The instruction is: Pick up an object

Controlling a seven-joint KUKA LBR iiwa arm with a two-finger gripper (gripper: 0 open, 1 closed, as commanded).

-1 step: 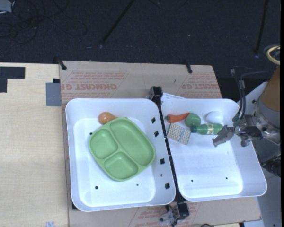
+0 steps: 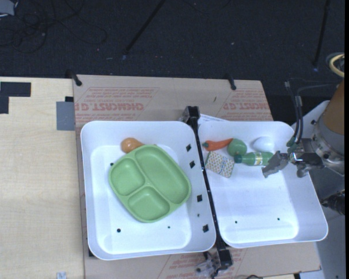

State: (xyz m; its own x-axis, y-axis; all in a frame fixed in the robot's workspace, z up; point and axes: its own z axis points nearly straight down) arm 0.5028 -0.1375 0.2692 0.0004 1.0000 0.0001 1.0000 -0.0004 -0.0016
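While pincer (image 2: pixel 277 163) state unclear | white bins (image 2: pixel 99 214) on cardboard (image 2: pixel 151 97) | dark floor (image 2: pixel 163 28)

Robotics lab: white bins (image 2: pixel 104 138) on cardboard-covered bench (image 2: pixel 163 95), floor cables (image 2: pixel 23 22).

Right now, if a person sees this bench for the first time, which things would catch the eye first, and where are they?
The big green plate with three sections stands out most, lying in the left bin, with a small orange ball at its upper edge. In the right bin, a cluster of small things sits near the top: a carrot, a green bottle and a patterned pad. The gripper hangs beside the bottle.
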